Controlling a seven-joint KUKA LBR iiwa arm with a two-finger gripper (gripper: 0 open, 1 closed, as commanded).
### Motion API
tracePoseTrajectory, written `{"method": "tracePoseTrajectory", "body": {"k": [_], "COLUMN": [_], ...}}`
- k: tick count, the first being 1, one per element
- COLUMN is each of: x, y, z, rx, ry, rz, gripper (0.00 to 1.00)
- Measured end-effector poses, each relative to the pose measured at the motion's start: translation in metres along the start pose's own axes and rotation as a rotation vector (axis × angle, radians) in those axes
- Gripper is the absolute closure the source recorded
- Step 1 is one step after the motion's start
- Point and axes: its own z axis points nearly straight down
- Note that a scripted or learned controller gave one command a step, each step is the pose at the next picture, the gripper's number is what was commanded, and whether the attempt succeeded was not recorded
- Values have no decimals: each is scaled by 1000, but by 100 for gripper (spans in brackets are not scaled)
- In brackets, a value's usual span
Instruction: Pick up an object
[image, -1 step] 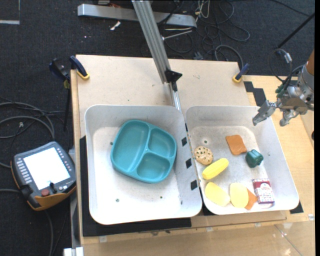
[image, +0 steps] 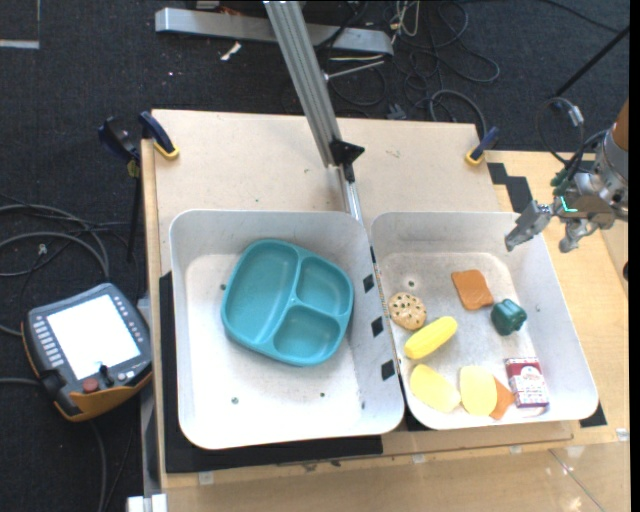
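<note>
Up right, pincer (image: 549, 228) spread apart, unladen; red carton (image: 526, 384) print too small, unreadable.

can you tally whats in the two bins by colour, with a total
Teal: 1, the divided plate in the left bin
Yellow: 3, the corn-like piece and two pale yellow pieces, right bin
Orange: 1, the flat piece
Green: 1, the small block
Tan: 1, the cookie
Red and white: 1, the small box
Total: 8

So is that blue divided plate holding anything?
Empty: all three compartments of the blue divided plate show bare blue; the food items lie in the right bin.
</note>
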Motion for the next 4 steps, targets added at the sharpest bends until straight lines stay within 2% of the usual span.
{"method": "tracePoseTrajectory", "body": {"k": [2, 3, 4], "x": [1, 5, 5], "y": [13, 20, 22], "z": [93, 154, 139], "rx": [3, 4, -3], "ry": [0, 1, -2], "rz": [2, -1, -1], "gripper": [0, 0, 100]}}
